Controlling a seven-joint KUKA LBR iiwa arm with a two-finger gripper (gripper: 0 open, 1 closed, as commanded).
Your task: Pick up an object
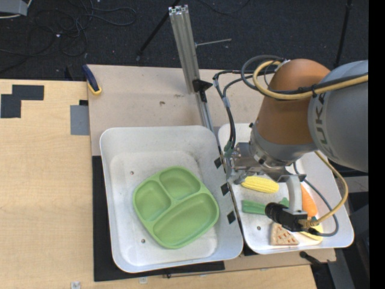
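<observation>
Camera view, read from the near edge to the far. Right bin (257, 236): a toast wedge (283, 236) lies at the near rim. Beyond it is a green stick (255, 208), lying roughly across the view. A carrot (308, 201) stands off to the right, lying near to far. The corn (260, 185) comes next, and is the likeliest thing to pick. Its long axis runs left to right, dipping slightly toward the right end.

The tool (252, 168) hangs just beyond the corn, on its far side and close above it. Whether the tool is apart or together cannot be told, since the wrist hides it. Nothing is seen held.

The key relation is that the corn lies just to the near side of the tool. A grasp would likely call for a short shift toward the camera and a closing line across the cob's short axis.

The arm (292, 110) rises behind. Left bin (120, 146): a green plate (175, 206), well apart from the tool. Farthest, a metal post (183, 47) stands on the tabletop (138, 95).
</observation>
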